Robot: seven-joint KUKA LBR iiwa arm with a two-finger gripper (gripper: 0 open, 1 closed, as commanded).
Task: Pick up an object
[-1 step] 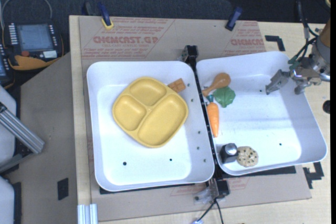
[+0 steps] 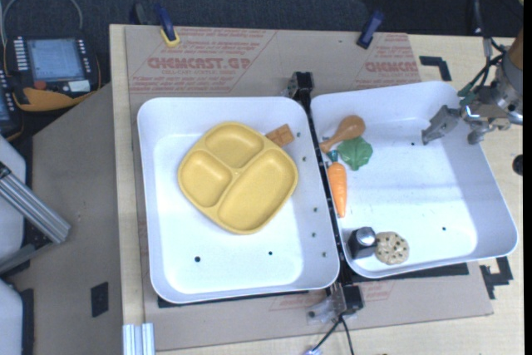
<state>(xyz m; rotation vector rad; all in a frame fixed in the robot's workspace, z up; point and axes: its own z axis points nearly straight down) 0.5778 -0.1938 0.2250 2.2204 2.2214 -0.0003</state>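
Note:
The right bin [image 2: 465,204] holds a tan chicken drumstick [image 2: 345,130], a green leafy piece [image 2: 357,154] and an orange carrot [image 2: 337,189] along its left wall. A chocolate-chip cookie [image 2: 391,248] and a small black and silver object [image 2: 362,240] lie at its front left corner. My gripper [image 2: 455,130] hangs over the bin's far right corner, open, with nothing between its fingers. It is well to the right of all the food items.
The left bin [image 2: 174,262] holds a yellow divided plate [image 2: 238,176] with a small brown block [image 2: 280,135] at its far right edge. A pendant screen [image 2: 51,62] sits off the bench at far left. Clamps [image 2: 169,33] hold the board's back edge.

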